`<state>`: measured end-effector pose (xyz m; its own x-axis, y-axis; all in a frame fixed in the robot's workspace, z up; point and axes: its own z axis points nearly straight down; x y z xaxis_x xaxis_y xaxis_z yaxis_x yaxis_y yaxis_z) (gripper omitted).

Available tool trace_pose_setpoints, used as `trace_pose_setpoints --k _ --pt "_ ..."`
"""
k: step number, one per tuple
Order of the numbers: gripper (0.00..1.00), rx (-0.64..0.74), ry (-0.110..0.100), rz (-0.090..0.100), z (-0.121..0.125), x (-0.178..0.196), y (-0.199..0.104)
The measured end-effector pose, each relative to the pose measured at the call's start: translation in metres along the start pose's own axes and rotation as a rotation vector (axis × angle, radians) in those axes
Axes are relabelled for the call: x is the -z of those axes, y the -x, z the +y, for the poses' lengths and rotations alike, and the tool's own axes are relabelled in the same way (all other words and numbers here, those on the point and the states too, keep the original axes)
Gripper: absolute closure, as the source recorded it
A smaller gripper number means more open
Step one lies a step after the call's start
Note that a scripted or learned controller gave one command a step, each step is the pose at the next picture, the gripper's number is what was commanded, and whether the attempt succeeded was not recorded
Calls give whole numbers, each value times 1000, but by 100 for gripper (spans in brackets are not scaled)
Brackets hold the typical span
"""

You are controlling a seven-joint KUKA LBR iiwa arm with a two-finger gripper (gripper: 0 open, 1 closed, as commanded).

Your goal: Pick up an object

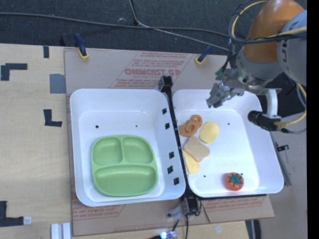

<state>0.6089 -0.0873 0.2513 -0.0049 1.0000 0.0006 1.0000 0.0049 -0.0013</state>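
Pretzel [191,126] flat, long axis diagonal

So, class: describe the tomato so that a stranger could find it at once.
Start at the right-hand white bin. Go to its near right corner, where the tomato sits apart from the other food. It is the one round, red thing with a green top.

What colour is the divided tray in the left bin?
Light green, plain with no pattern; the tray shows clearly in the camera view, lying in the left bin.
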Motion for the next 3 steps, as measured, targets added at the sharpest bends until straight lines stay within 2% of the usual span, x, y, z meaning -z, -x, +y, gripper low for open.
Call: trace_pose_setpoints --k 2,3 --pt "100 2 -1 1 -6 1 -112" --pt "100 2 -3 0 -14 -19 -173"
